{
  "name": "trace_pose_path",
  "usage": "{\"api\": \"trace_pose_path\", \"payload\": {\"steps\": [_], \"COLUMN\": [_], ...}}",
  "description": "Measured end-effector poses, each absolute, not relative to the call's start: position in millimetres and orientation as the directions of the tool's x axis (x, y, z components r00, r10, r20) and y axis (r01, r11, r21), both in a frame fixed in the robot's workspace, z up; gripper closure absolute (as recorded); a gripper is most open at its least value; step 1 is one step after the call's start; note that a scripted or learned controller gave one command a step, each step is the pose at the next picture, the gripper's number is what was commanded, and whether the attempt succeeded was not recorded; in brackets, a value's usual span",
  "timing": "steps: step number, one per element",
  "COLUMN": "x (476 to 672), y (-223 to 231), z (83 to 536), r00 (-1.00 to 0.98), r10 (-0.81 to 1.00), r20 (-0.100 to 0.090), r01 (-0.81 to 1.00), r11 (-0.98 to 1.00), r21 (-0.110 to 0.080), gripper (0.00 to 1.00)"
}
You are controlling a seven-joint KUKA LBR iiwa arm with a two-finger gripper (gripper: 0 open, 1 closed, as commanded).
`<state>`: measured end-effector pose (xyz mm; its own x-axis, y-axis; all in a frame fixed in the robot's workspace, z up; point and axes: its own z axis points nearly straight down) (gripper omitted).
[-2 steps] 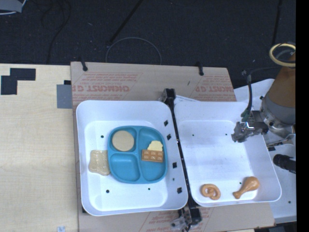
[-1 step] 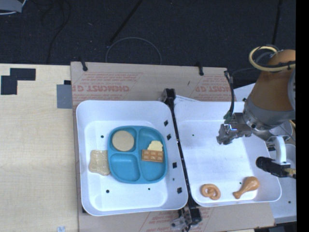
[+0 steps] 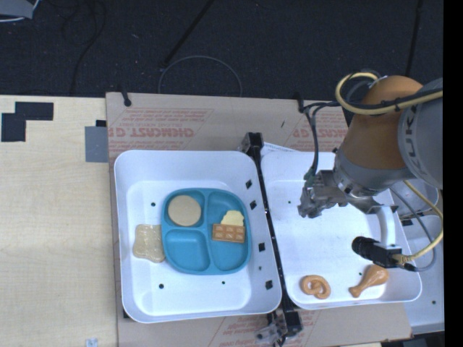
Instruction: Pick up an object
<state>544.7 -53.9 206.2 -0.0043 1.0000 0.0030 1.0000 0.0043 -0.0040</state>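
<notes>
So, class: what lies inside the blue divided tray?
In the blue tray: a round tan patty, a waffle piece and a pale yellow piece. Whatever lies beneath them is covered.

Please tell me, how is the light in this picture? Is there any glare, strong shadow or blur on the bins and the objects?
In the camera view, the light is even and soft; the left bin and right bin are bright white, without hard glare. The gripper casts only a faint shadow. The blue tray, the pretzel and the drumstick look slightly soft, not sharp. The floor above the bench is very dark.
</notes>
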Motion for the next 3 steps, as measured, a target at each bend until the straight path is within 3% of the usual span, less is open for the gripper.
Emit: {"api": "trace_pose_path", "payload": {"steps": [3], "x": [547.6], "y": [110.3], "z": [236.8], "r00": [-0.004], "r10": [1.000], "r20": [0.001], "r01": [1.000], "r11": [0.004], "r21": [-0.003], "gripper": [1.00]}}
